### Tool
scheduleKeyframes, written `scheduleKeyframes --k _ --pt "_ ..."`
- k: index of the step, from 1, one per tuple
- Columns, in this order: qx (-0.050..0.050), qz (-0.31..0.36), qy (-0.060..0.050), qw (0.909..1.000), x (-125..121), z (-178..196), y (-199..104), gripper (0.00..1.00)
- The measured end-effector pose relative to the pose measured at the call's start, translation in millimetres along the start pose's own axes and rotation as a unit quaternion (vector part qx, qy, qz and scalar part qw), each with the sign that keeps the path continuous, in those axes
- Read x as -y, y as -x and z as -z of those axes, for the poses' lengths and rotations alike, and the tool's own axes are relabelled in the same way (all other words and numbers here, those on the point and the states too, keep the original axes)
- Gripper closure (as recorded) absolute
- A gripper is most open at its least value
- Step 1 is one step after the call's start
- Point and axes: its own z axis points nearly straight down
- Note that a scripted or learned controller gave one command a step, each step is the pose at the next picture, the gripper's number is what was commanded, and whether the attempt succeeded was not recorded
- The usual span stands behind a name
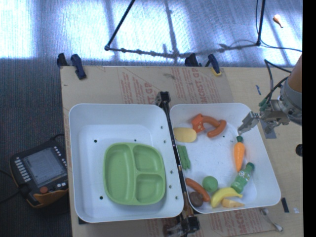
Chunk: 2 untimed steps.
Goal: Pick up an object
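Claw hangs released and empty over the right bin's far rim; descending there risks striking the rim or nudging the carrot.

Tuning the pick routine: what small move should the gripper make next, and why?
Probably shift a little left and down over the carrot. The gripper sits at the right bin's upper right rim, nothing between its fingers, and the carrot is the nearest object, lying apart from the others.

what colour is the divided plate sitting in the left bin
Light green; the divided plate shows plainly in the camera view, lying in the white left bin.
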Motion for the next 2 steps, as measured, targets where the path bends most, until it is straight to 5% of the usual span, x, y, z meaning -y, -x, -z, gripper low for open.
scheduleKeyframes --k 1,2 --pt "-0.001 0.19 -0.001 0.9817 20 -147 -19 0.0" --pt "-0.003 0.269 0.0 0.963 26 -171 20 0.0"
